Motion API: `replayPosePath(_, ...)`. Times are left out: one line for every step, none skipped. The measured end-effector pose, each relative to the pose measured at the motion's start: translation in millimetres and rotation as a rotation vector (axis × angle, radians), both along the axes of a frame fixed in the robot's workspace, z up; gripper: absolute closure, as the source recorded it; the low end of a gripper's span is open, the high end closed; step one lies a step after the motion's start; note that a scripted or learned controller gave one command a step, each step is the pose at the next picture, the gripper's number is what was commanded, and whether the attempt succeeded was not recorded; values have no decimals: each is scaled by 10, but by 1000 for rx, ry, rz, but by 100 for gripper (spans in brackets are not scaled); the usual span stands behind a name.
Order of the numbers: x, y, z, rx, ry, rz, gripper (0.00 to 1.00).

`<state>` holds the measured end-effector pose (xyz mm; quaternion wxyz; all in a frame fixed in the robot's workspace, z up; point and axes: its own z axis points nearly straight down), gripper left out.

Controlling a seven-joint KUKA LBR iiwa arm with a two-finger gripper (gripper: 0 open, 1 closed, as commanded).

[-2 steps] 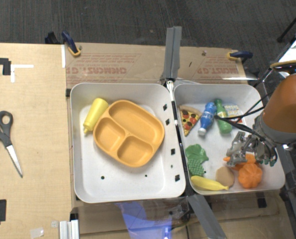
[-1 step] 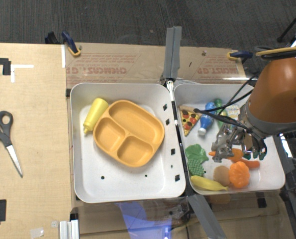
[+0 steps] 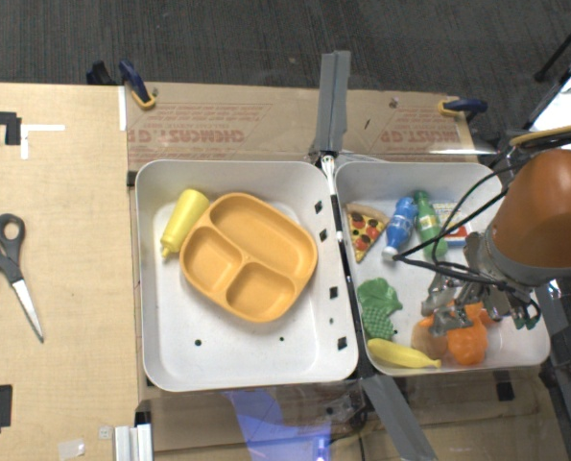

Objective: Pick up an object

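Note:
My gripper [image 3: 450, 317] hangs low over the front right of the right bin [image 3: 381, 176], just above an orange toy [image 3: 465, 344] and a smaller orange piece [image 3: 425, 335]. Nothing is visibly caught between the metal parts. The same bin holds a banana [image 3: 403, 355], a green leafy toy [image 3: 378, 305], a pizza slice [image 3: 364, 229], a blue bottle [image 3: 398, 225] and a green bottle [image 3: 427, 217]. In the left bin [image 3: 160, 353] lie an orange divided plate [image 3: 249, 255] and a yellow bottle [image 3: 183, 221].
The arm's orange band [image 3: 546, 209] covers the right bin's right side, with black cables running across it. Scissors [image 3: 12, 269] lie on the wooden bench at left. A grey divider [image 3: 331, 104] stands behind the bins.

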<state>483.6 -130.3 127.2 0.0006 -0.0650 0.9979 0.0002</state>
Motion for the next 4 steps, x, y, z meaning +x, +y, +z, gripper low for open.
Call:
replayPosePath(1, 1, 0, 0, 0, 1, 0)
replayPosePath(107, -206, -336, 0, -4, -32, 0)
replayPosePath(60, 20, -339, 0, -3, -86, 0)
replayPosePath(73, 26, -242, 0, -5, -83, 100)
